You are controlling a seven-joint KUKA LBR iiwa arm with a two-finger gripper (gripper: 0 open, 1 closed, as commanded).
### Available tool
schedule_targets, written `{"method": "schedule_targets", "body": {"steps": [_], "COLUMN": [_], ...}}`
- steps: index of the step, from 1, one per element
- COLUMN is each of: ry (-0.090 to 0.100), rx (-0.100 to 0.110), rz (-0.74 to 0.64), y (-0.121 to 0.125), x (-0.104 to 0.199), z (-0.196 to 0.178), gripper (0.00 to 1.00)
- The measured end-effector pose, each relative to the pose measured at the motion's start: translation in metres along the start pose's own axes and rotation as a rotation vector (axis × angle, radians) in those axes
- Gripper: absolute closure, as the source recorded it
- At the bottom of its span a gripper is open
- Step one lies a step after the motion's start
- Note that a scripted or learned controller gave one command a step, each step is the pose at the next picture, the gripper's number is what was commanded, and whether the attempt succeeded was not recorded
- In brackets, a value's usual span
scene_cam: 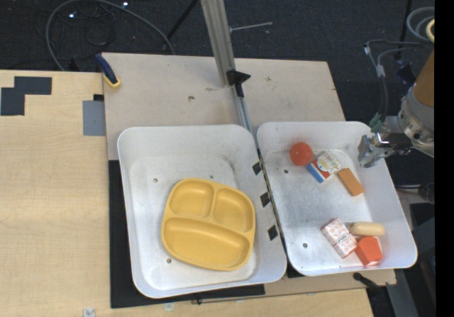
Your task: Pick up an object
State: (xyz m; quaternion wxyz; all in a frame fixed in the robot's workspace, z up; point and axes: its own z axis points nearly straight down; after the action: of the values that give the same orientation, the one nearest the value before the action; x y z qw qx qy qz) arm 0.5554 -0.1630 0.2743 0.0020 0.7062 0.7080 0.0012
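Your claw [370, 150] hangs at the right of the frame, over the upper right rim of the right bin [397, 198]; whether it is spread or closed you cannot tell, and nothing is lifted yet, so the whole pick looks still ahead. Nearest lie a flat orange block [350, 181], a glossy white packet [328, 163] and a smooth red ball [301, 153].

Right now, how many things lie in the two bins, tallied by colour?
Yellow: 1, the divided tray, left bin.
Red: 2, ball, block.
Orange-brown: 1, block.
White printed: 1, packet.
Pink patterned: 1, box.
Tan: 1, stick.
Total: 7.
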Motion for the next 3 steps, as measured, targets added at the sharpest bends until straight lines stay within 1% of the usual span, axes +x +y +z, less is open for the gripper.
{"method": "schedule_targets", "body": {"steps": [1,3], "ry": [0.003,0.003], "rx": [0.008,0.009], "rz": [-0.002,-0.002], "y": [0.001,-0.003], "x": [0.059,0.156], "z": [0.009,0.008], "gripper": [1.0,1.0]}}
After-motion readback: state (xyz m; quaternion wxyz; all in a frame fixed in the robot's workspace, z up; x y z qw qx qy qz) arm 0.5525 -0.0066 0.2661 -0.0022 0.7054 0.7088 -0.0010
